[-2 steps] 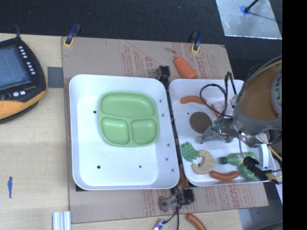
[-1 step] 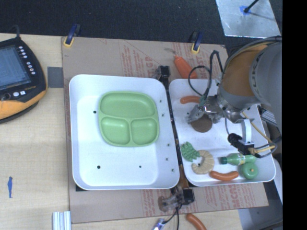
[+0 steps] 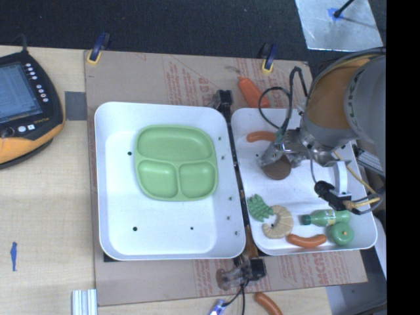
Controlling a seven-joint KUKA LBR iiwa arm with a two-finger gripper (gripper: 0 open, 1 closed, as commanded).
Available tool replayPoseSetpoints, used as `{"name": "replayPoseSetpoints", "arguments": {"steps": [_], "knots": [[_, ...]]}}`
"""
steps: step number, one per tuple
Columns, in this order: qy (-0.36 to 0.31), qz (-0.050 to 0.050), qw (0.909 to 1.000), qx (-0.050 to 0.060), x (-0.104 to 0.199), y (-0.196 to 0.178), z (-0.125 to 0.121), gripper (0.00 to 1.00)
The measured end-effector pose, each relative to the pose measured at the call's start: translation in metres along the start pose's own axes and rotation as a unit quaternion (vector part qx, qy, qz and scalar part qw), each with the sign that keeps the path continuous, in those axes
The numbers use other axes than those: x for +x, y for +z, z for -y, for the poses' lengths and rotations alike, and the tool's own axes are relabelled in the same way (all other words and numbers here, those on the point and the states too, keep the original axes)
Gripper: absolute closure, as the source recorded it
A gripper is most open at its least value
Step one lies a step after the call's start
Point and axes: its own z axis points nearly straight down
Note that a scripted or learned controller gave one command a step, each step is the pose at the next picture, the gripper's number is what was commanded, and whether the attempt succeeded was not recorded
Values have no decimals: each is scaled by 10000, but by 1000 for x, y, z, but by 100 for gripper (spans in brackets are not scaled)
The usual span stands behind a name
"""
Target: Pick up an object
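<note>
The tool [image 3: 274, 157], grip state unclear, sits over a brown object [image 3: 277, 170] mid right bin [image 3: 298, 245], off its walls.

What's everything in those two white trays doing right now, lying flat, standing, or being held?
green divided plate: right way up, flat in the left bin
gripper: low in the right bin, over a brown object
small green bottle: on its side
orange sausage: lying flat near the front wall
green leafy piece: lying flat
tan ring: lying flat
</note>
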Motion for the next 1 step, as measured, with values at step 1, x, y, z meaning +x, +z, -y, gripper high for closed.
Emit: {"name": "replayPoseSetpoints", "arguments": {"steps": [1], "knots": [[14, -8, 10000, -17, 56, -102, -6, 100]]}}
